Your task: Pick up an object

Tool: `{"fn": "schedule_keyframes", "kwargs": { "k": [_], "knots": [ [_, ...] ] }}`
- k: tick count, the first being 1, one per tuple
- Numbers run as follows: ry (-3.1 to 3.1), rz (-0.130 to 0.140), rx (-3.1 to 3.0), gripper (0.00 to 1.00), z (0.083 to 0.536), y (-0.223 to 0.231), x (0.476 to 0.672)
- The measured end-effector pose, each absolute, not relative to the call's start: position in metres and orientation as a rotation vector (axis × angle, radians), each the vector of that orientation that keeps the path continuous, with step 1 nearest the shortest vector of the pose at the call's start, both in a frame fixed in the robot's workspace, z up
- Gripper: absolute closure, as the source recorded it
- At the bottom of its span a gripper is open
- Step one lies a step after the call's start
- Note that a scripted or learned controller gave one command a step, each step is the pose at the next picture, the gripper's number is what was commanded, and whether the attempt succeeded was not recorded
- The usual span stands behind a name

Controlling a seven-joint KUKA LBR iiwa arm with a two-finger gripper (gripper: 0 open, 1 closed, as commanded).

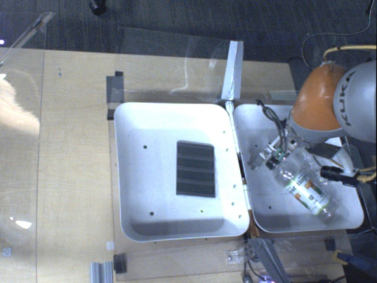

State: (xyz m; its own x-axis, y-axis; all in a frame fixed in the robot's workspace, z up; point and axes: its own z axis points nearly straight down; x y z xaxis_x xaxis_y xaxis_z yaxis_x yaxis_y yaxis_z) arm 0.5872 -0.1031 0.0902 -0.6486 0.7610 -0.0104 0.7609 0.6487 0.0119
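Note:
A clear plastic bottle with a green and orange label lies on its side in the right bin, pointing from upper left to lower right. My gripper is low in that bin, right at the bottle's upper left end and partly hidden under the orange wrist band. A dark ribbed rectangular block lies flat in the middle of the left bin.
The shared wall between the two bins runs just left of the gripper. Cables trail off the arm over the right bin's right side. A clear panel stands behind the bins.

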Motion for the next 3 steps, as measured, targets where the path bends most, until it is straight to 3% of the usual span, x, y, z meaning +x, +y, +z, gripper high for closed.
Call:
{"fn": "schedule_keyframes", "kwargs": {
  "k": [1,2,3],
  "knots": [
    [2.842,0.006,1.313,0.0,0.088,-0.132,0.649],
    [2.843,0.005,1.313,0.0,0.088,-0.132,0.649],
    [2.882,0.007,1.225,0.0,0.09,-0.133,0.584]
  ]
}}
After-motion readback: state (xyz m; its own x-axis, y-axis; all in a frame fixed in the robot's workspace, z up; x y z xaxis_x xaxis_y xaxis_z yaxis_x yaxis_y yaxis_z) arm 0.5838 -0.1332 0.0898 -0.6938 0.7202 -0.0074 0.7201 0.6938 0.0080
